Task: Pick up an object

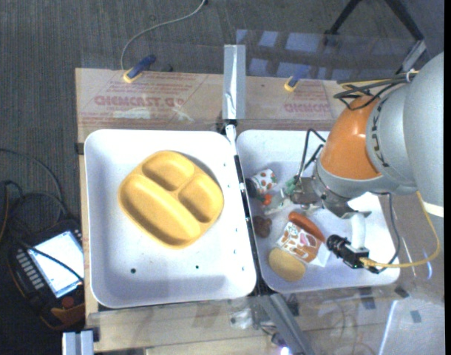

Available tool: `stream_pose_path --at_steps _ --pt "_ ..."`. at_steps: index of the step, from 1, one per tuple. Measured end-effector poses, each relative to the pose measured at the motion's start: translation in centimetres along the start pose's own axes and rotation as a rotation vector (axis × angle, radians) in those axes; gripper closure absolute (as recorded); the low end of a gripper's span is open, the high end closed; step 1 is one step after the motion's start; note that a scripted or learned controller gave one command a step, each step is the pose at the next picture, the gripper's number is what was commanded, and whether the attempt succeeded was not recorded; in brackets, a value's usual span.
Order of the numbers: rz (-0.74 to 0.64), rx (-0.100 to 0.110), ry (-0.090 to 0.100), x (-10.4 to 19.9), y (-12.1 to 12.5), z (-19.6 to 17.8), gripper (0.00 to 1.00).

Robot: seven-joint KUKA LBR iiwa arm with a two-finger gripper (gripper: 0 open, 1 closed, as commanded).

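Dark grey carpet [78,21], tripod legs [373,2], white cable [174,21]

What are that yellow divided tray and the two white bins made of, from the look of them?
The yellow divided tray looks like moulded plastic: one even colour, rounded edges, soft sheen on its three compartments. The left bin and the right bin also seem to be plastic, smooth and slightly glossy with rounded corners, though enamelled metal can't be ruled out from here.
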State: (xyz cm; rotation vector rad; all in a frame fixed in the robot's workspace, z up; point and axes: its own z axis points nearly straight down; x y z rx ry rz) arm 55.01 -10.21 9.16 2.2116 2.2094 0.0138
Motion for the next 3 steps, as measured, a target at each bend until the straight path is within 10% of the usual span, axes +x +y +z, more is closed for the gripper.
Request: stream_pose_path --at_steps 1,2,3 --pt "0.0 0.0 0.0 -4.6 -3.1 0.0 0.0" --pt "-0.001 -0.001 0.004 -4.5 -3.0 -1.0 1.0" --pt "-0.003 0.018 0.004 3.5 2.6 -9.1 1.0"
